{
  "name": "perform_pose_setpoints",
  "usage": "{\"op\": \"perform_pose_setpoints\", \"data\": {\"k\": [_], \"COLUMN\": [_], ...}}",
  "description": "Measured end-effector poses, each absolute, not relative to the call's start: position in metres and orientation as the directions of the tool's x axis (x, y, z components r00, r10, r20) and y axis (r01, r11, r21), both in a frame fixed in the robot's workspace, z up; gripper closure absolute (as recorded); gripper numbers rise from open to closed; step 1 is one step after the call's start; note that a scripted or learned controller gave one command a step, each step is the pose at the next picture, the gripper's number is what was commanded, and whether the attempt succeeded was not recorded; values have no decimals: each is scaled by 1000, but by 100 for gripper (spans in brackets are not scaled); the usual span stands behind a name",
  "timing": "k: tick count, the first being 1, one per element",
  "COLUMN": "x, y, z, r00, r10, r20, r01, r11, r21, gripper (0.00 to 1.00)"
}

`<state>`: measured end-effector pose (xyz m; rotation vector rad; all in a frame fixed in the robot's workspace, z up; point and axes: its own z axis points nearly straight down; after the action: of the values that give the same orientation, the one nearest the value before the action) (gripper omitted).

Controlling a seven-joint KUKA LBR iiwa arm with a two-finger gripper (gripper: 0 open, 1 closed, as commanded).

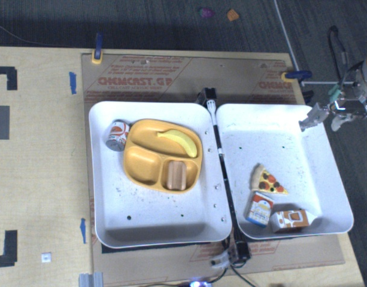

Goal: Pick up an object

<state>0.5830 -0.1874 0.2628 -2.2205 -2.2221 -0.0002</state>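
In the right bin (291,130) a toy pizza slice (267,180) lies near the middle. Two small cartons sit at its front: an orange and white one (260,209) and a brown and white one (290,219) on its side. My gripper (324,118) hangs over the right bin's far right corner, well away from these items. Its two fingers stand apart and open with nothing between them. In the left bin (111,220) a yellow divided plate (141,160) holds a banana (178,140) and a brown block (176,175). A tipped can (117,135) leans against the plate's left side.
A black divider (222,172) runs between the two bins. Both bins rest on a brown board (171,76) clamped at the back by blue clips (97,48). A thin cable (285,23) slants across the dark floor behind the right bin.
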Motion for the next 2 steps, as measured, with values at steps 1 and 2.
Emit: {"op": "perform_pose_setpoints", "data": {"k": [1,2], "x": [551,526], "y": [-138,-117], "z": [144,93], "r00": [-1,1], "r10": [1000,1000], "r20": [0,0], "r01": [1000,1000], "r11": [1,-1], "r21": [-1,2], "gripper": [0,0]}}
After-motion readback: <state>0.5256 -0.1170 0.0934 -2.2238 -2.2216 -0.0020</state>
